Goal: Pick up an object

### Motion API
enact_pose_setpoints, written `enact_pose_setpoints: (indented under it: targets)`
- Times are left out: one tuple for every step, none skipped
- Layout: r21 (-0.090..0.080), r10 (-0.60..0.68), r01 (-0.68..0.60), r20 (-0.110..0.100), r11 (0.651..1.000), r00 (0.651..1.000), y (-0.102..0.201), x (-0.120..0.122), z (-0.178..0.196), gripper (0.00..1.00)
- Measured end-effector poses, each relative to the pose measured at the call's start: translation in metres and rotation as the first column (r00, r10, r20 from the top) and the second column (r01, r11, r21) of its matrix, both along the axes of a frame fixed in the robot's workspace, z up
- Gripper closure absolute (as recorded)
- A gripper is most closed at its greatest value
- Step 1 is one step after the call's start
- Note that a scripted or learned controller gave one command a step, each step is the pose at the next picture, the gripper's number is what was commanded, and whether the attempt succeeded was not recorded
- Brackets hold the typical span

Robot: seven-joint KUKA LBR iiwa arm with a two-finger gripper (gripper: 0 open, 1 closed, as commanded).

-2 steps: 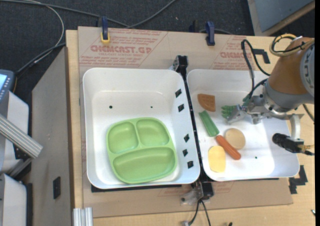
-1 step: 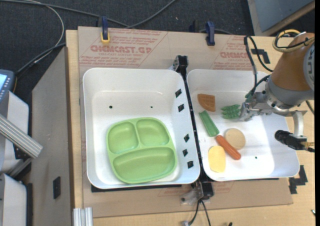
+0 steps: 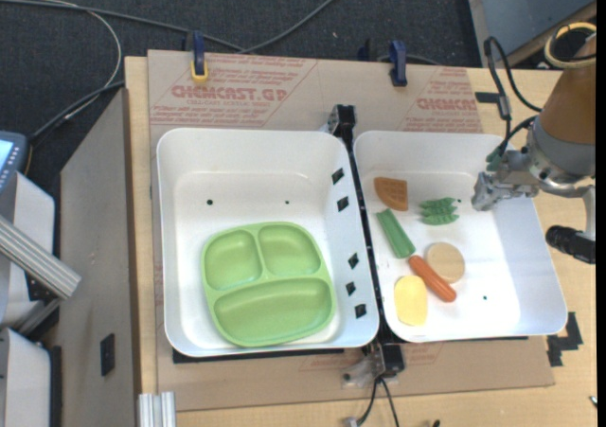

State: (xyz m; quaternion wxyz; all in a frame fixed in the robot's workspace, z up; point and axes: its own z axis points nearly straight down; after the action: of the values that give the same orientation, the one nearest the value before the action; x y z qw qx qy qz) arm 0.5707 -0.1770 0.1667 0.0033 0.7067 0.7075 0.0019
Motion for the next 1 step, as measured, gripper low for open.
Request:
enact_pose_setpoints:
  targets:
    - [0.000, 0.001, -0.001, 0.001, 1.000, 1.000, 0.0025, 0.0080, 0.0629, 1.00]
